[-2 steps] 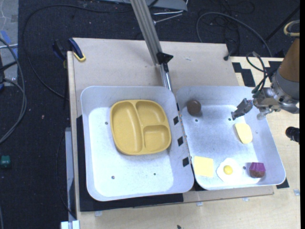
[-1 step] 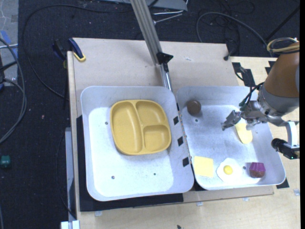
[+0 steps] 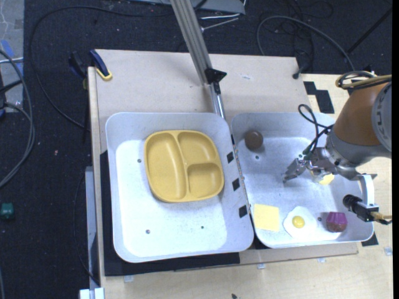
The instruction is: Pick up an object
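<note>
Four objects in right bin [image 3: 274, 245]: brown ball [image 3: 253, 140], yellow square [image 3: 267, 217], fried egg [image 3: 298, 222], purple piece [image 3: 336, 221] | gripper [image 3: 298, 169] low over bin floor, fingers apart, nothing between them | risk: closes on air, objects lie well apart from fingers.

Bench [image 3: 156, 80]: tan board on dark floor. 2 white bins side by side; L bin [image 3: 124, 229] has yellow 3-compartment tray [image 3: 184, 165] sitting in its upper half. Grey metal pole [image 3: 192, 33] slants from top edge down to gap btwn bins. Blue/yellow clamp [image 3: 100, 65] at bench's far L corner. Black cables [image 3: 56, 104] loop on floor, L side.
</note>
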`<state>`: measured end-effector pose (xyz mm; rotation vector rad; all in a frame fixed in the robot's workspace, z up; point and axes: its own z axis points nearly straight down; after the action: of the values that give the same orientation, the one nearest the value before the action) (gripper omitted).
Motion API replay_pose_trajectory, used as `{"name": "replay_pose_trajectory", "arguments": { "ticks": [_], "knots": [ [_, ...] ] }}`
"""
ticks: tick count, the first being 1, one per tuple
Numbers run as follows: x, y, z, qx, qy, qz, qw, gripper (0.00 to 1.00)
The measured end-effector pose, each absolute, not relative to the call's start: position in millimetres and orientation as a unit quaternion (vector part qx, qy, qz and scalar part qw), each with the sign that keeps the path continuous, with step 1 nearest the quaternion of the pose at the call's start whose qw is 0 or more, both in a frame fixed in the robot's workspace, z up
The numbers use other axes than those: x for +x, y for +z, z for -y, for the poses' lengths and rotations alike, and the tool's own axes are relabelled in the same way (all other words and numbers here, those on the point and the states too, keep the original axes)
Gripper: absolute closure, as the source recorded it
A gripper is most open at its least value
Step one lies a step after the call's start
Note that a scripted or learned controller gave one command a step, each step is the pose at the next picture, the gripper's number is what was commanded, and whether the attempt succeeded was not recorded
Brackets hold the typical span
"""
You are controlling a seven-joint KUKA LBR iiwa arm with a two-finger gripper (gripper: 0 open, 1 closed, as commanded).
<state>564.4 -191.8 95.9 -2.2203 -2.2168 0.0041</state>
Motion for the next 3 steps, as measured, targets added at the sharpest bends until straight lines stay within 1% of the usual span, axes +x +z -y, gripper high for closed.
{"name": "replay_pose_trajectory", "arguments": {
  "ticks": [1,2,3],
  "knots": [
    [565.1,93,192,-0.707,0.0000,0.707,-0.001,0.00],
    [566.5,105,192,-0.707,-0.0010,0.707,-0.003,1.00],
    [563.7,166,200,-0.708,-0.0012,0.706,-0.003,1.00]
  ]
}}
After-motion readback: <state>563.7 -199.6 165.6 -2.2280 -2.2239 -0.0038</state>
